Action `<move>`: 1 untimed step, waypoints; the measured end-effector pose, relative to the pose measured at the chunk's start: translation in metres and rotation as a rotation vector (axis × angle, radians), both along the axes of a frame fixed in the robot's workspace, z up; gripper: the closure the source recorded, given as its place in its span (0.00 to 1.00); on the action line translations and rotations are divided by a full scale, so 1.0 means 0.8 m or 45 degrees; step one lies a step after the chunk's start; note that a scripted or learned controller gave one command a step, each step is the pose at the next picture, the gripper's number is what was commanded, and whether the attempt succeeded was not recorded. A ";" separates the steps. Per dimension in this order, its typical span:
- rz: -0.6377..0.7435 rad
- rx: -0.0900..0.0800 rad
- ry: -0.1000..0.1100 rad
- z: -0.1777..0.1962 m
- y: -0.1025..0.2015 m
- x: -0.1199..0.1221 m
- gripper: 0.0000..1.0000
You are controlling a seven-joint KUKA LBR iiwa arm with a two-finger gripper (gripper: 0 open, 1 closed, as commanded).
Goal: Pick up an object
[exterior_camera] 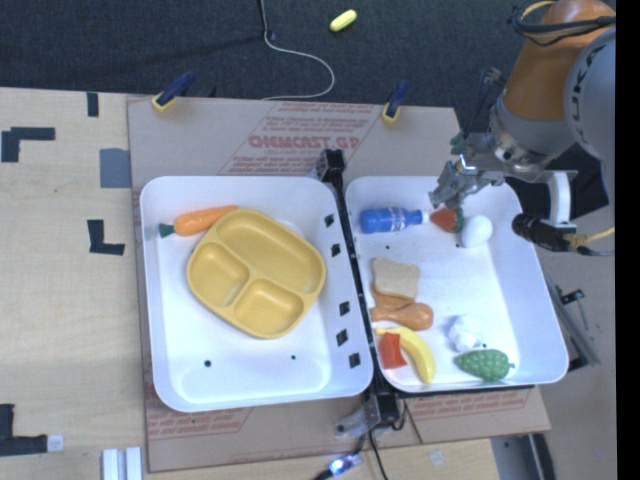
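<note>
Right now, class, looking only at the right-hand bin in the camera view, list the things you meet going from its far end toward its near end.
Blue bottle → slice of bread → drumstick → banana. The red piece beside the banana and the green fruit sit level with it, so I leave them out.

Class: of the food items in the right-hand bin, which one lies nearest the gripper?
The small red-orange piece, just under the gripper at the bin's top, beside the white egg. The bread, banana and others lie lower down.
</note>
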State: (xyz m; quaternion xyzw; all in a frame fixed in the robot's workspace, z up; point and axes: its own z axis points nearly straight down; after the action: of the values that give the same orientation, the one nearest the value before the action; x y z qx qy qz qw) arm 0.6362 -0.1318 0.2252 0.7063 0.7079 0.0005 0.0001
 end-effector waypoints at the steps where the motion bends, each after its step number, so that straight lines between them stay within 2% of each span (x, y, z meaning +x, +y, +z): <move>1: 0.005 0.002 0.004 0.012 0.061 -0.026 1.00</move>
State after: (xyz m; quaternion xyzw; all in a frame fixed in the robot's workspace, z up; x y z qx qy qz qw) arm 0.6156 -0.0830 0.2350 0.7051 0.7091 -0.0001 -0.0014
